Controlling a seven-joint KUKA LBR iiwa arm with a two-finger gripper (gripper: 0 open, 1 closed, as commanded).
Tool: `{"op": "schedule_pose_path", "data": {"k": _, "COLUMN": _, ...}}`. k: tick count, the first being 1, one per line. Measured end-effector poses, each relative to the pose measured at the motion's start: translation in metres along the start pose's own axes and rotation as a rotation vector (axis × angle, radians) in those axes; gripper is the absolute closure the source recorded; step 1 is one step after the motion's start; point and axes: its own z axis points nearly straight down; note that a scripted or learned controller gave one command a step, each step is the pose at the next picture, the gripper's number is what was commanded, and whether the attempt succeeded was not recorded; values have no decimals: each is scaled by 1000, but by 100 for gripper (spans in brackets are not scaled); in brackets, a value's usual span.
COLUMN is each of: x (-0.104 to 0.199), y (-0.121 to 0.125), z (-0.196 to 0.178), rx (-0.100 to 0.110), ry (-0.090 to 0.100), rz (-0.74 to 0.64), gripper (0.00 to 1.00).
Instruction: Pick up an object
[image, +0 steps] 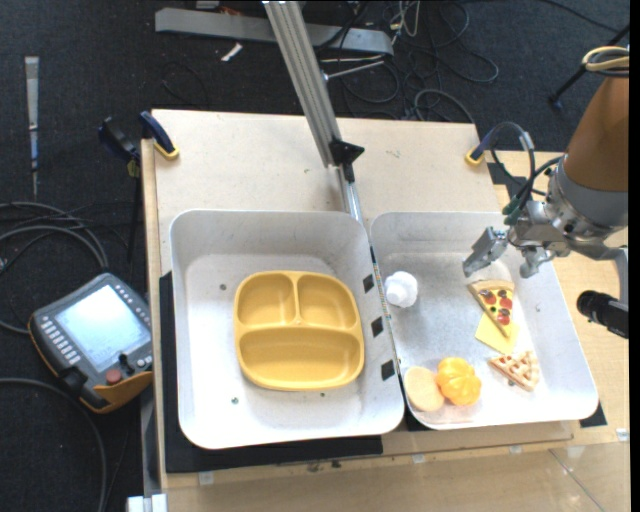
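My gripper (507, 257) hangs over the back right of the right bin (440, 235), its two fingers spread apart with nothing between them. Just below it lies a pizza slice (497, 304) on a yellow cheese wedge (493, 330). A waffle piece (515, 369) rests near the bin's front right. An orange pepper-like toy (458, 380) and a pale round piece (424, 389) sit at the front. A small white object (401, 289) lies near the bin's left wall.
The left bin (200, 240) holds a yellow divided plate (298, 330). A slanted metal pole (310, 85) runs over the bench's back. A teach pendant (90, 340) lies on the floor at the left, among cables.
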Motion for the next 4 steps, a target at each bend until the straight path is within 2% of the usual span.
{"op": "schedule_pose_path", "data": {"k": 1, "x": 0, "y": 0, "z": 0, "rx": 0, "ry": 0, "rz": 1, "gripper": 0}}
{"op": "schedule_pose_path", "data": {"k": 4, "x": 3, "y": -8, "z": 134, "rx": 4, "ry": 1, "rz": 3, "gripper": 0}}
